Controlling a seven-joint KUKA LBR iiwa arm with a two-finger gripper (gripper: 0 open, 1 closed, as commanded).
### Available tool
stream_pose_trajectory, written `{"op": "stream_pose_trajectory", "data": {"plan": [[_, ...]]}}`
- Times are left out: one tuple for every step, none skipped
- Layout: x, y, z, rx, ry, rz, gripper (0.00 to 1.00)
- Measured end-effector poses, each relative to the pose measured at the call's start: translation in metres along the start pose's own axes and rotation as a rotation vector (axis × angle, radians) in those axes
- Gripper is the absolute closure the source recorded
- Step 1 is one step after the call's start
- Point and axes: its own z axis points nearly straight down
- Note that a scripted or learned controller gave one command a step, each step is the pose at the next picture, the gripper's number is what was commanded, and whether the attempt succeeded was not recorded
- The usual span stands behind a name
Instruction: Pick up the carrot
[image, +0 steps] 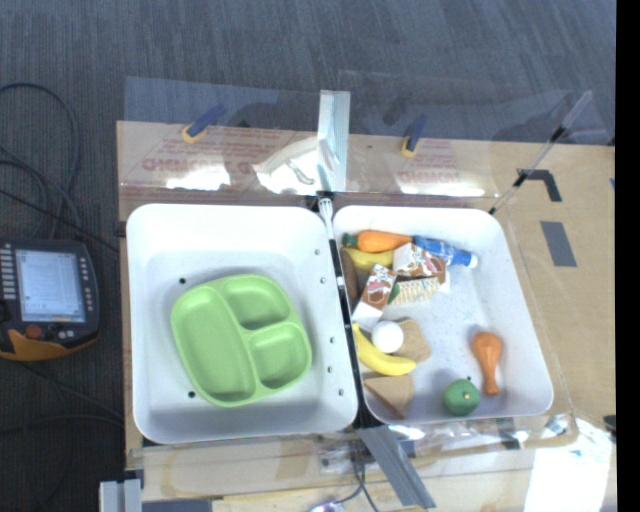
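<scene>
A grey carpeted floor surrounds a pale brown bench (575, 300), on which two shallow white bins are set side by side. The small orange carrot with a green tip (383, 241) is found in the right-hand white bin (520, 300), in its far corner, lying flat with its length along the far wall and its green end near the divider between the bins.

A yellow item (368, 258), probably a second banana, is tucked just beneath the carrot and seems to touch it. A blue-and-white tube (445, 250) lies just beside the carrot's blunt end. Printed red-and-white snack packets (405, 281) are heaped close by, so the carrot appears to be propped on clutter rather than on bare bin floor.

Farther off, a white egg (388, 336) is seen resting on a curved yellow banana (381, 353) beside a brown slice of bread (390, 392). A green round fruit (461, 397) and an orange-brown drumstick (487, 361) are placed apart from the heap. In the left-hand white bin (150, 260) a green divided plate (240, 338) is held.

The state of the gripper cannot be told. Since the arm is brought in from the right, the carrot would be reached across the bin's open white floor. Room is judged tight at the wall and divider, so a descent from above is favoured, with the closing direction set across the carrot's width.
</scene>
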Motion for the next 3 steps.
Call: {"op": "stream_pose_trajectory", "data": {"plan": [[-0.002,0.000,-0.011,0.004,-0.006,-0.001,1.00],[-0.004,0.000,-0.021,0.007,-0.012,-0.001,1.00],[-0.006,0.000,-0.032,0.010,-0.017,-0.002,1.00]]}}
